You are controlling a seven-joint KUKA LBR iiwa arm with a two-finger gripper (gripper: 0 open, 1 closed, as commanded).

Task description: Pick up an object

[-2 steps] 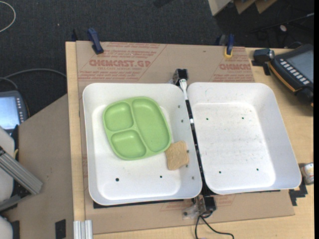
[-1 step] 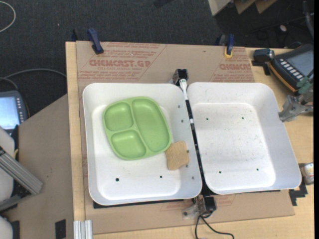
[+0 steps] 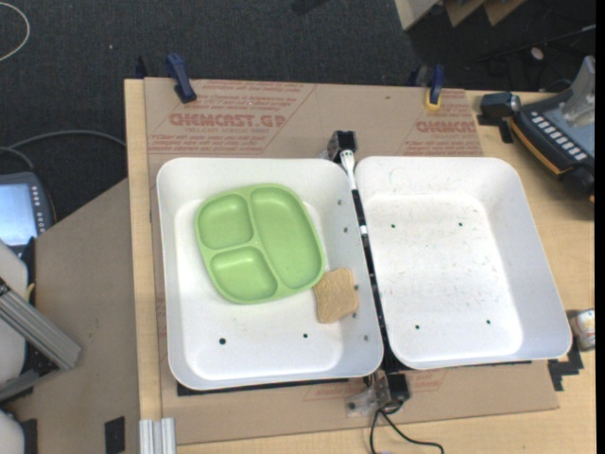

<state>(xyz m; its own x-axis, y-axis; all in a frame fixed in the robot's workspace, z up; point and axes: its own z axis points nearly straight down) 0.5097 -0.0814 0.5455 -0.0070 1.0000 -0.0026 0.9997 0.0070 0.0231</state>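
A brown board [image 3: 284, 112] printed with red lettering covers the bench, held at its far edge by a blue clamp [image 3: 180, 77] at 11 o'clock and a yellow-and-blue clamp [image 3: 435, 87] at 1 o'clock. Dark carpet [image 3: 189, 17] lies beyond it. Two white bins sit side by side on the board, their inner rims touching along a black strip [image 3: 362, 244].

In the left bin [image 3: 180, 282] a green divided plate [image 3: 259, 244] lies flat near the middle. A tan sponge-like piece [image 3: 336, 295] rests just beside the plate's 5 o'clock edge, touching it, close to the bin's right wall.

The right bin [image 3: 454, 263] shows a bare, lightly speckled floor. Open floor runs along the left bin's near side, from 6 to 8 o'clock of the plate.

The gripper's state cannot be told.
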